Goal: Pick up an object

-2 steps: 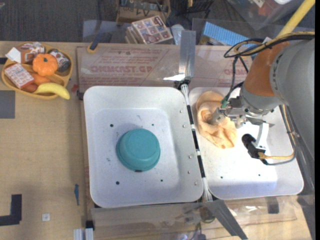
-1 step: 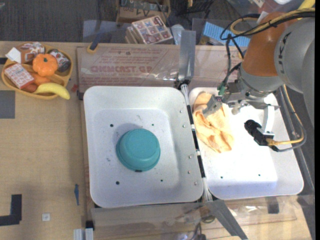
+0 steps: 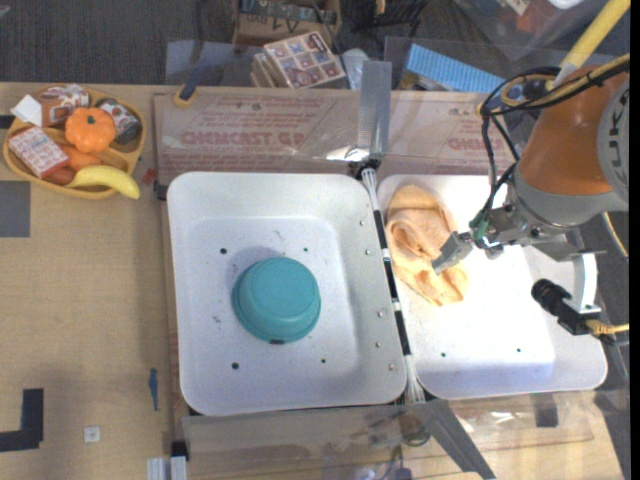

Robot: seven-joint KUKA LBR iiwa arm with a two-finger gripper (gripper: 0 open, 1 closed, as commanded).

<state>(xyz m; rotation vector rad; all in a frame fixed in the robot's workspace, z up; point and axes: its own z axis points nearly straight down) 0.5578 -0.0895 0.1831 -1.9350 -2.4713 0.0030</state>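
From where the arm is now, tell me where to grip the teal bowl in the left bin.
The teal bowl appears to sit upside down, its smooth dome up, so the top offers little to pinch. Likely best: come straight down and close across its outer rim, near the right edge, the side facing the gripper.

Two bins [image 3: 200, 368]: white plastic, smooth, slight sheen, few dark specks. Bowl [image 3: 277, 299] in left bin: teal plastic, smooth, matt. Cloth [image 3: 420, 240] in right bin: soft tan fabric, crumpled, matt. Tool [image 3: 447, 252]: grey metal look, dull. Arm [image 3: 575, 158]: glossy orange band, smooth grey casing. Surface [image 3: 80, 308]: light wood look, matt, fine grain. Cardboard [image 3: 260, 133] behind bins: brown, rough, printed red. Fruit [image 3: 92, 128] in yellow dish: shiny plastic look.
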